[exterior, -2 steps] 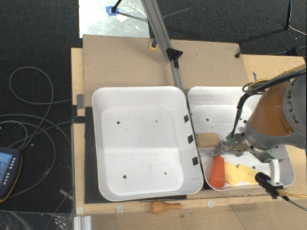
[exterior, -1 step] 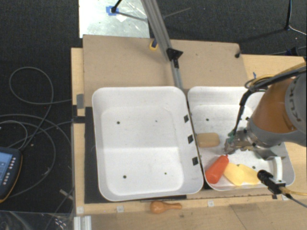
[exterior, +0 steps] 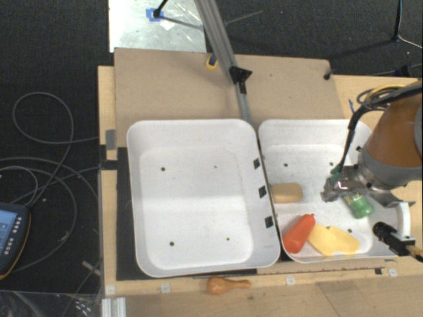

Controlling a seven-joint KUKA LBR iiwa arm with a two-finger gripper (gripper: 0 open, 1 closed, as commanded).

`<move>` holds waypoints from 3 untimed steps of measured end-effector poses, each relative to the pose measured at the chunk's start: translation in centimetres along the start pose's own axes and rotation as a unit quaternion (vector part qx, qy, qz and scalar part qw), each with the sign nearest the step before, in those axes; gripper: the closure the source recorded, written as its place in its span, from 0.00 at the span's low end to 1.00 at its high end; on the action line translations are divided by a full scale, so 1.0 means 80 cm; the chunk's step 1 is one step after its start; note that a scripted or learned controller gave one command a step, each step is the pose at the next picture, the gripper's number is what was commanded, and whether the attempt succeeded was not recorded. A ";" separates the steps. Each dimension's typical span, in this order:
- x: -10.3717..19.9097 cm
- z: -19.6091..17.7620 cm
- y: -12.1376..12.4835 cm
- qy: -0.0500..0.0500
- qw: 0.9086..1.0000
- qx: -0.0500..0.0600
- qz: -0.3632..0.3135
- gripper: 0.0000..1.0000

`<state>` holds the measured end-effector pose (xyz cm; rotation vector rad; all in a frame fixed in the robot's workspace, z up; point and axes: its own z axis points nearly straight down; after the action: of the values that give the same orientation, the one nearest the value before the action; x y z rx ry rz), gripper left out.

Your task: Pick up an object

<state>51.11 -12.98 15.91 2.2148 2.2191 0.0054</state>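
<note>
dark carpet floor (exterior: 53, 45) surrounds a wooden bench (exterior: 198, 84). cables (exterior: 39, 150) loop on the left, a bright panel (exterior: 155, 15) lies far, a metal pole (exterior: 218, 32) slants across.

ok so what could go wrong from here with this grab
1. The gripper sits right beside the green object, and the wrist hides the contact, so it may close beside it and come up with nothing.
2. The yellow object and the red object lie touching near the right bin's front rim; a sweep there could nudge both.
3. The tan block lies against the divider, a hard spot to get fingers round.
</note>
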 end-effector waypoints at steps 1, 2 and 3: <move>-0.011 -0.072 0.010 0.000 1.000 -0.001 -0.001 1.00; -0.012 -0.129 0.013 0.000 1.000 0.000 -0.002 1.00; 0.045 -0.113 0.033 0.002 1.000 0.002 -0.004 1.00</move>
<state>53.67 -9.36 24.95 2.2103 2.2317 0.0036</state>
